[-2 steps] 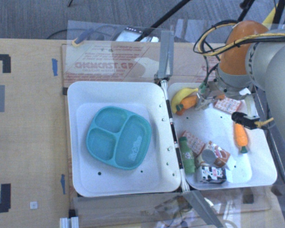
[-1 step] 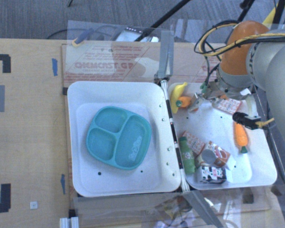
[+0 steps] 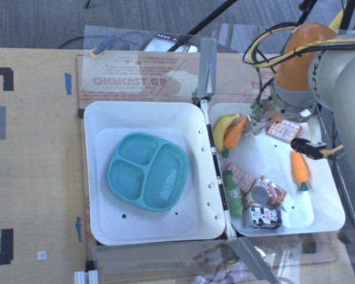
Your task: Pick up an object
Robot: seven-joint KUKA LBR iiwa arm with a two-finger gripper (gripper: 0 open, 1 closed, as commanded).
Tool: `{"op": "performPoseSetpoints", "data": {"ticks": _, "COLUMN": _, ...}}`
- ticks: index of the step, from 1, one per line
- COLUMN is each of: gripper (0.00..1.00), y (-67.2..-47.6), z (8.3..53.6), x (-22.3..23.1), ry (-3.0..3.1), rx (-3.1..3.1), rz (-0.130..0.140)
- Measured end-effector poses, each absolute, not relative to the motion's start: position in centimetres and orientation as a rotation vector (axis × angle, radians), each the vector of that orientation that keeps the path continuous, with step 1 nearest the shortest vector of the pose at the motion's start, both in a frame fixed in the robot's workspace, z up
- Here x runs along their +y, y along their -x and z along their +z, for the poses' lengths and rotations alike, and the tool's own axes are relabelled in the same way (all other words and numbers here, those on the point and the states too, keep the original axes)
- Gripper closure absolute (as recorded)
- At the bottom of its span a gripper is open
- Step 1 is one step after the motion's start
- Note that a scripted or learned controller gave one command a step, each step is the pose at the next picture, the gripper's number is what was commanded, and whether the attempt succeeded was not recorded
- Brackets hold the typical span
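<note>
The right bin (image 3: pixel 325 209) holds several small items. A yellow banana (image 3: pixel 220 128) and an orange toy (image 3: pixel 235 133) lie together at its far left corner. My gripper (image 3: pixel 258 118) hangs low over the far part of this bin, just right of the orange toy and left of a pink-and-white packet (image 3: pixel 283 129). A carrot (image 3: pixel 299 168) lies near the right wall. Toward the front are a green bottle (image 3: pixel 232 193), a red-and-white packet (image 3: pixel 242 177), a brown-and-red box (image 3: pixel 267 192) and a black-and-white carton (image 3: pixel 264 217). Nothing shows between the fingers.
A teal divided plate (image 3: pixel 148 170) lies in the left bin (image 3: pixel 100 123). The wall between the bins (image 3: pixel 216 170) runs just left of the banana and bottle. A black connector with a yellow cable (image 3: pixel 307 148) hangs from the arm above the carrot.
</note>
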State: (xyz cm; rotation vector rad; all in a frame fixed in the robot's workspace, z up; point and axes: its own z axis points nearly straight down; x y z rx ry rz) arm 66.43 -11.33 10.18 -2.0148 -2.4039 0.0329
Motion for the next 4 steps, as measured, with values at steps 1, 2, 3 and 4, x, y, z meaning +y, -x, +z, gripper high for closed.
{"op": "performPoseSetpoints", "data": {"ticks": 1, "gripper": 0.0, "y": -66.4, "z": 10.2, "x": -11.3, "ry": 2.015, "rx": -2.404, "rz": 0.034}}
{"op": "performPoseSetpoints", "data": {"ticks": 2, "gripper": 0.0, "y": -64.4, "z": 8.5, "x": -10.7, "ry": 2.018, "rx": -2.411, "rz": 0.001}}
{"op": "performPoseSetpoints", "data": {"ticks": 3, "gripper": 1.0, "y": -64.5, "z": 9.4, "x": -10.8, "ry": 2.022, "rx": -2.411, "rz": -0.002}}
{"op": "performPoseSetpoints", "data": {"ticks": 4, "gripper": 0.0, "y": -64.5, "z": 9.4, "x": -10.8, "ry": 2.023, "rx": -2.411, "rz": -0.001}}
